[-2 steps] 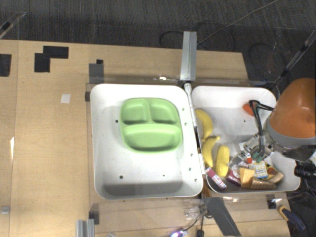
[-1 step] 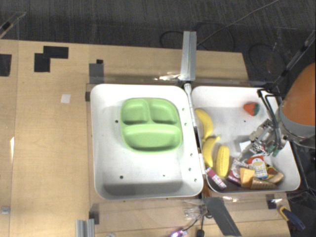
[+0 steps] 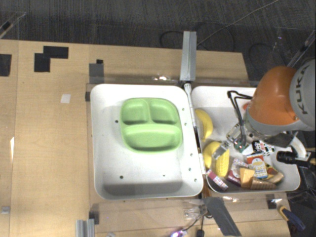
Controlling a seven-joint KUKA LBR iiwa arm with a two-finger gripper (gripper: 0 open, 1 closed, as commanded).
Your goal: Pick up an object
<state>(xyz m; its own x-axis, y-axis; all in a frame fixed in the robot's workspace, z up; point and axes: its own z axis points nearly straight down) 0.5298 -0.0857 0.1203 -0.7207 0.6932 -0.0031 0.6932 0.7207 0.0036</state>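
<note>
Now over rt bin [image 3: 217, 98], gripper [image 3: 236, 139] hovers just beside corn cob [image 3: 222, 163] amid food clutter; grip state can't be told. Approach step; next: descend, close on one item.

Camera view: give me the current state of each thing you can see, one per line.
Green divided plate: upright, flat in the left bin, nothing on it.
Banana: lying along the right bin's left wall.
Corn cob: lying in the food pile.
Gripper: low over the right bin, beside the pile, holding nothing visible.
</note>
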